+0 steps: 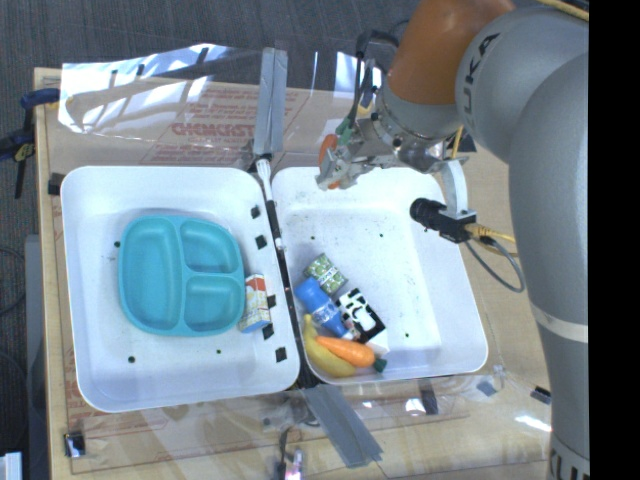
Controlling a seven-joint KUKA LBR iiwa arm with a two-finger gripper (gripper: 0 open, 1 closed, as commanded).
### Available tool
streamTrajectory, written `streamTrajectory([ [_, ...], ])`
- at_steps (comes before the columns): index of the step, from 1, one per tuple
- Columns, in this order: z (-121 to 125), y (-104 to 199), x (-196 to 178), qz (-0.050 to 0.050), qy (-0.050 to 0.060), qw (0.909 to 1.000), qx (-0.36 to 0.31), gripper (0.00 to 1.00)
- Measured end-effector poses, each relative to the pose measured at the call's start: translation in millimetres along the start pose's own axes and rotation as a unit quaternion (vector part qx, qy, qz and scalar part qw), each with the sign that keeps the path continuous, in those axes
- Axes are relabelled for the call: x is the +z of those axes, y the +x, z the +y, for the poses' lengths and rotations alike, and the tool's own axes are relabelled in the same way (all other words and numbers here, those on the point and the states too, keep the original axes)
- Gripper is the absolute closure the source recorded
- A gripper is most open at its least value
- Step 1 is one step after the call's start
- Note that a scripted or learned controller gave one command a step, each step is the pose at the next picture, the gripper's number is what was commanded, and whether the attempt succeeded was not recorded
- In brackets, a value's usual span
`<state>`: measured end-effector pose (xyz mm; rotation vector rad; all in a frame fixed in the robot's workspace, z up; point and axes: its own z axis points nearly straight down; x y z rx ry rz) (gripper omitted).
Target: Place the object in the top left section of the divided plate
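Turquoise divided plastic plate (182, 273) lies in the left white bin (90, 368). Above the right white bin's (440, 308) far rim, the tool (338, 173) hangs; whether it is spread or pinching something, I cannot tell.

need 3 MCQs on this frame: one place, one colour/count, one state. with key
1. Where does the divided plate lie?
A. left bin
B. right bin
C. on the bench between the bins

2. What colour is the plate?
A. red
B. turquoise
C. black

3. How do the plate's sections stand?
A. all bare
B. one holds a carrot
C. one holds a banana

Key:
1 A: the plate sits inside the left bin.
2 B: its surface is plainly turquoise.
3 A: carrot and banana lie in the right bin, and the gripper is over that bin's far edge.
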<state>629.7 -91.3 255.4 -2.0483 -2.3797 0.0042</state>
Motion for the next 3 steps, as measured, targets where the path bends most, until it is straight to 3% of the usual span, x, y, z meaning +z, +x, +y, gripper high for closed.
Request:
streamTrajectory([
  [1,-7,79,67,0.000,0.001,0.9896,-0.144,1.00],
  [2,-37,128,61,0.000,0.000,0.9810,-0.194,1.00],
  [3,-37,127,61,0.000,0.000,0.9811,-0.193,0.00],
])
